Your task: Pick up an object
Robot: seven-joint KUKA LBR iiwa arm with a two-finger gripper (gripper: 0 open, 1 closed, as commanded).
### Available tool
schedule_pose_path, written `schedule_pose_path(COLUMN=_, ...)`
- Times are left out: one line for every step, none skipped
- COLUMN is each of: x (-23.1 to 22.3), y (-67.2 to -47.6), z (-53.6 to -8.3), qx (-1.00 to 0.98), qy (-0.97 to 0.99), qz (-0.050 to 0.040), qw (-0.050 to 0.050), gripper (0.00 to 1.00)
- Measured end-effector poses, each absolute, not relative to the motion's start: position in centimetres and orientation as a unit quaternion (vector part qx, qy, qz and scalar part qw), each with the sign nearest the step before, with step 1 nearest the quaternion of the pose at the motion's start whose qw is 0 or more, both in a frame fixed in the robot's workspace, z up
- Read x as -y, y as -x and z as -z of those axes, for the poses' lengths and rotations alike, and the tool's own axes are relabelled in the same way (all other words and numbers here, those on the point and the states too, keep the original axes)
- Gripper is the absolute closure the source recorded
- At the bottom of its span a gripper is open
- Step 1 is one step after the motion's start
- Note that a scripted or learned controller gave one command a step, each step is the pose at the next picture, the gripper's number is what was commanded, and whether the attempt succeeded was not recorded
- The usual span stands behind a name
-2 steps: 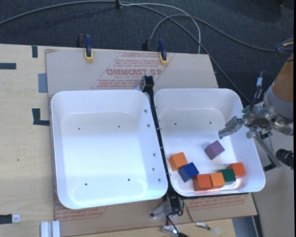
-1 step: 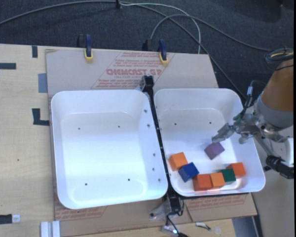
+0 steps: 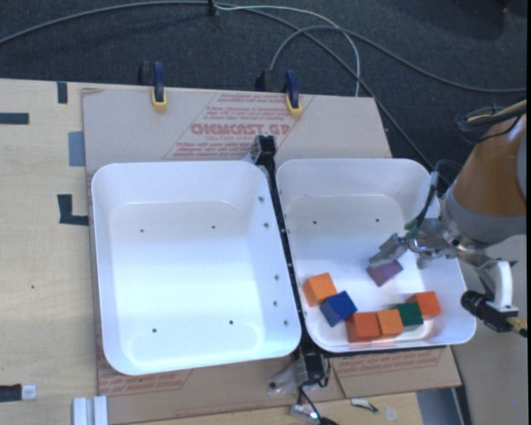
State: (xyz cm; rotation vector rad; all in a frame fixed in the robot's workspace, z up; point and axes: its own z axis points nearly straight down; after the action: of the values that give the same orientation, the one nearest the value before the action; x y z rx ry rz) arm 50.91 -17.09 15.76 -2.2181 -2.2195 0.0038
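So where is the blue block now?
The blue block lies in the right bin, near its front edge, between two orange blocks.

2 white bins (image 3: 190,348) on the desk (image 3: 26,237), side by side. Right bin: 7 blocks total, i.e. 4 orange blocks (image 3: 319,287), 1 blue block (image 3: 338,308), 1 green block (image 3: 411,313), 1 purple block (image 3: 385,272). 2 clamps w/ blue handles (image 3: 158,85) at the far edge of 1 cardboard sheet (image 3: 239,127). 1 robot arm (image 3: 487,189). Approx. 3 cables (image 3: 327,42) on the floor behind.
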Motion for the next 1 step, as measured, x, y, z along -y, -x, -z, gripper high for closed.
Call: schedule_pose_path(x=17.34, y=-51.47, z=-11.17, qx=0.707, qy=0.707, qz=-0.0012, qw=0.002, gripper=0.0)
